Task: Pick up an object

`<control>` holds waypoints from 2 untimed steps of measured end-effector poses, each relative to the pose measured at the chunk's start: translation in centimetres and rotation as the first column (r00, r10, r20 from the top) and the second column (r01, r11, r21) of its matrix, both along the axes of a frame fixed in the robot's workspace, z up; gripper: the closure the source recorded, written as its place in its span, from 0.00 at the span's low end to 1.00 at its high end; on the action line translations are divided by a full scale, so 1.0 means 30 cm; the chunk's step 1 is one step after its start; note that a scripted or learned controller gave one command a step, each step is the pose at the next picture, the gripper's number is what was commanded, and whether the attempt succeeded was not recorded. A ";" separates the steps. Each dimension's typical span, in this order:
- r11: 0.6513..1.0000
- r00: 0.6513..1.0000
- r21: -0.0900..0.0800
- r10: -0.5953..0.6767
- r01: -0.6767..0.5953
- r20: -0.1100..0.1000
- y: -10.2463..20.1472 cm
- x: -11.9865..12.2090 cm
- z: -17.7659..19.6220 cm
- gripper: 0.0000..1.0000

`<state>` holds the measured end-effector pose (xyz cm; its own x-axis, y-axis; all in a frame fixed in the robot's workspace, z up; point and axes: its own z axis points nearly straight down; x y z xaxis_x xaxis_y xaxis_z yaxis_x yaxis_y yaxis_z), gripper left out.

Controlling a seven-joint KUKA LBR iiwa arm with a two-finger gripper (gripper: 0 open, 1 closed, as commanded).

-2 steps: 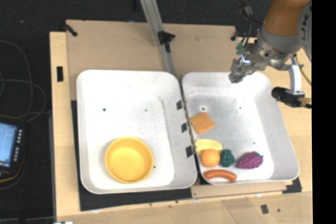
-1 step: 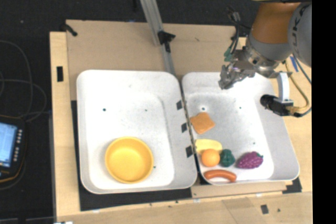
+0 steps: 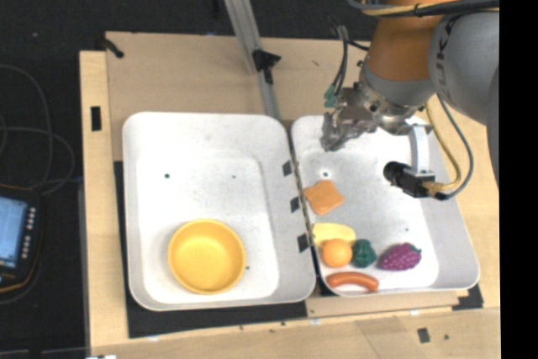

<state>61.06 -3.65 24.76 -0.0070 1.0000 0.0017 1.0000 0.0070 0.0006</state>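
Note:
My gripper (image 3: 334, 139) hangs over the far left part of the right bin (image 3: 437, 214), pointing down, with nothing visible between its fingers. Below it in that bin lies an orange slab-like toy (image 3: 324, 197), apart from the gripper. Toward the bin's near edge sit a yellow piece (image 3: 334, 230), an orange ball (image 3: 337, 252), a small dark green item (image 3: 363, 251), a purple grape bunch (image 3: 399, 257) and a red sausage (image 3: 351, 282). A yellow bowl (image 3: 207, 256) rests in the left bin (image 3: 160, 155).
A slanted metal pole (image 3: 242, 17) rises behind the bins. A black fitting with cables (image 3: 409, 178) hangs from the arm over the right bin. A tablet (image 3: 13, 235) lies off the bench at the left.

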 end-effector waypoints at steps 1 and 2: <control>1.000 1.000 -0.001 -0.001 0.001 -0.001 0.165 -0.047 -0.032 1.00; 1.000 1.000 0.000 -0.001 0.001 -0.001 0.315 -0.088 -0.043 1.00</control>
<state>58.42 5.80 23.48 -0.0065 1.0000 0.0013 1.0000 0.0065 -0.0006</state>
